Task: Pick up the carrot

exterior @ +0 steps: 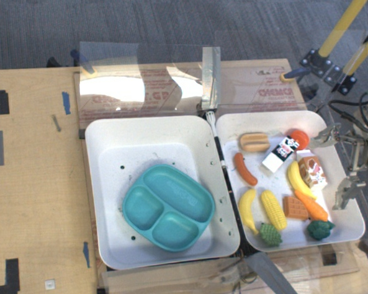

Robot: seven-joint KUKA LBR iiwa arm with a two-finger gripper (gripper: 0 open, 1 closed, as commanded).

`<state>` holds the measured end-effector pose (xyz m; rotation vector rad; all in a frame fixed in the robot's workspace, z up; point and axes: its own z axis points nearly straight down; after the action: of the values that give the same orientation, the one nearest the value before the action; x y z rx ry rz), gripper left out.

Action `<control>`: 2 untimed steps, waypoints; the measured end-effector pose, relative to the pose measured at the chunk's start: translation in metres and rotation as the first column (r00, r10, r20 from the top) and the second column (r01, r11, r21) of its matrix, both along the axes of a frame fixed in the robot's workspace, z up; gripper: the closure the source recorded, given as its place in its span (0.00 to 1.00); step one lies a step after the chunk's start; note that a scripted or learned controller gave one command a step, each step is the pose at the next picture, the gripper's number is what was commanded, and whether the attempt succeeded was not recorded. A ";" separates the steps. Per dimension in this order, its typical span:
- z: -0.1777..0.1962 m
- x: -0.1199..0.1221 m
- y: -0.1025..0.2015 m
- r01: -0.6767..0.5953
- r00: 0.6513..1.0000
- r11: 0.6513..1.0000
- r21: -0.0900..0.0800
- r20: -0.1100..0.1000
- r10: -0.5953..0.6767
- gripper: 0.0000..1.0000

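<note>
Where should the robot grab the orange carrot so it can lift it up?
Probably around the middle of the long orange toy carrot, coming straight down from above, fingers across its narrow width. It lies flat and slanted in the right white bin, crowded by a yellow banana, an orange waffle and green broccoli.

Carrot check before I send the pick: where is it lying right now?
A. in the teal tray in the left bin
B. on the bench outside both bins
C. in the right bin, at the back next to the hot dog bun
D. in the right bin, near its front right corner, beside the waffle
D: the carrot lies in the right bin, with the waffle just to its left.
</note>
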<state>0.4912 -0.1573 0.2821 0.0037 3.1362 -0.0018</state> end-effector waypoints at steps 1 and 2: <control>-0.166 -0.010 -0.017 -0.079 0.997 0.997 0.000 0.001 0.079 0.00; -0.194 -0.003 0.007 -0.013 1.000 1.000 -0.001 0.010 0.013 0.00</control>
<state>0.4881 -0.1505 0.0877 -0.0164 3.1259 -0.0029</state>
